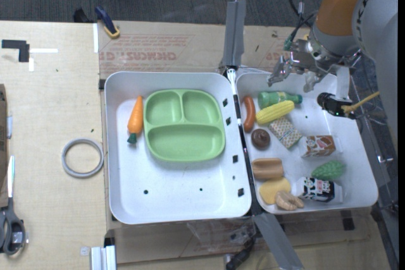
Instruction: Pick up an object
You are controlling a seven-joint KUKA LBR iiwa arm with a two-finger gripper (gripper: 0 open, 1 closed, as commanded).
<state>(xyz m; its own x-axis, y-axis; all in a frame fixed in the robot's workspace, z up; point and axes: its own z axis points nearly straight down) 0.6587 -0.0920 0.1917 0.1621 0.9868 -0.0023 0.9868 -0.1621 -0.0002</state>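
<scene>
overhead, gripper [294, 78] hangs with fingers apart, nothing between; green bottle [278, 98] and corn cob [274, 112] just below

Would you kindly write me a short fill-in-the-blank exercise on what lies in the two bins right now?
1. The green divided plate lies in the ____ bin as the camera sees it.
2. The toy carrot lies just ____ of that plate in the camera view.
3. The toy corn cob is coloured ____.
4. The hand is above the ____ edge of the right bin.

Missing words: left; left; yellow; far
</scene>
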